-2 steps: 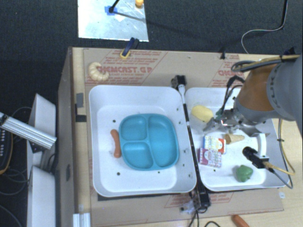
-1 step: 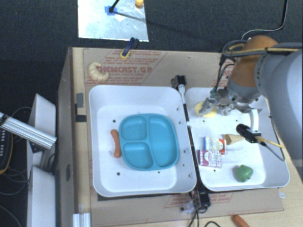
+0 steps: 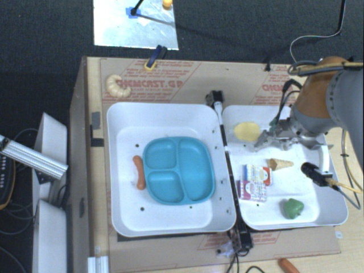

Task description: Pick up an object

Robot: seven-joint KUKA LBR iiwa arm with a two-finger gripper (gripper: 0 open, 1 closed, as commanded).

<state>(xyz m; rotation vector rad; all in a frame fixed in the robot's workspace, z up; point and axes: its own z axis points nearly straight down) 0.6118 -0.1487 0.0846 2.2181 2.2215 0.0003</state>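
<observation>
Reaching in from the right, the arm (image 3: 324,101) hangs low over the far part of the right bin (image 3: 335,209), and its gripper (image 3: 272,137) points left toward the divider between the two bins. Whether the tool is parted or closed I cannot tell at this slant, and nothing is visibly caught in it.

The task leaves the choice of object free. Closest is the yellow chip (image 3: 247,131), lying flat just to the left of the gripper and a shade farther back, very near but apparently not in contact. The ice cream cone (image 3: 280,164) lies just nearer the camera than the gripper, its long axis running left to right with the pointed end toward the right. The printed packet (image 3: 254,182) sits nearer and left again, and the green piece (image 3: 293,207) rests in the near right part of the same bin, well apart from the tool.

In the left bin (image 3: 122,209), the blue divided plate (image 3: 179,170) and the sausage (image 3: 139,172) beside its left edge lie across the divider, a much longer reach.

My judgement: the chip is the likely target, needing only a short shift left and a descent.
</observation>
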